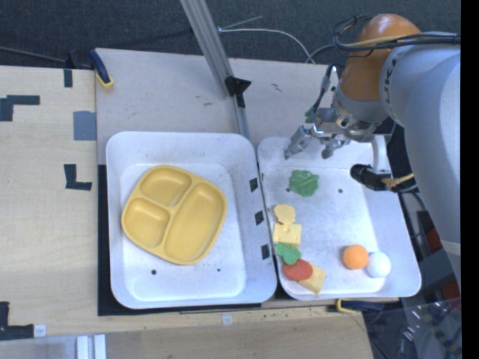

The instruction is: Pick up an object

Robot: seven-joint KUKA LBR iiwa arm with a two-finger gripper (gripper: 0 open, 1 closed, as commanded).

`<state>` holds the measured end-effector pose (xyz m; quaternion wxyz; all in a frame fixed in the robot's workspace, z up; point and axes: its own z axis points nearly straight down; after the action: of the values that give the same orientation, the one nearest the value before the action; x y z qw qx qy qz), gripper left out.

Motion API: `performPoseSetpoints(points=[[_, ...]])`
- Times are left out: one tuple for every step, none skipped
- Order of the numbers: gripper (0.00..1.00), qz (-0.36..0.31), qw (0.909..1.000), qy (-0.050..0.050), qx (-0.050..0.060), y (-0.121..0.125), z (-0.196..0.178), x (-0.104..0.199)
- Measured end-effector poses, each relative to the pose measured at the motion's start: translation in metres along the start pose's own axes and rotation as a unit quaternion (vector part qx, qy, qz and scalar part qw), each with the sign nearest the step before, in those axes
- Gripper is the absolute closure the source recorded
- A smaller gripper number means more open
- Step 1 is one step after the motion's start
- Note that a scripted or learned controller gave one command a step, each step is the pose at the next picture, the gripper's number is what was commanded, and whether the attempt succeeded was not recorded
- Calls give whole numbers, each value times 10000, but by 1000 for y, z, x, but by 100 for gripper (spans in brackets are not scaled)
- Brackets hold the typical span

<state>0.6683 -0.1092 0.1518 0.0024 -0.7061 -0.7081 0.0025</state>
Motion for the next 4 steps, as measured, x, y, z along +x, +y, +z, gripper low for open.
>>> performPoseSetpoints(points=[[0,27,9999,81,104,8,65,-85],[0,10,9999,73,116,9,65,-85],[0,-22,10000,11,-19,-10,63,18],[0,20,10000,-7,-9,-47,64,-9]])
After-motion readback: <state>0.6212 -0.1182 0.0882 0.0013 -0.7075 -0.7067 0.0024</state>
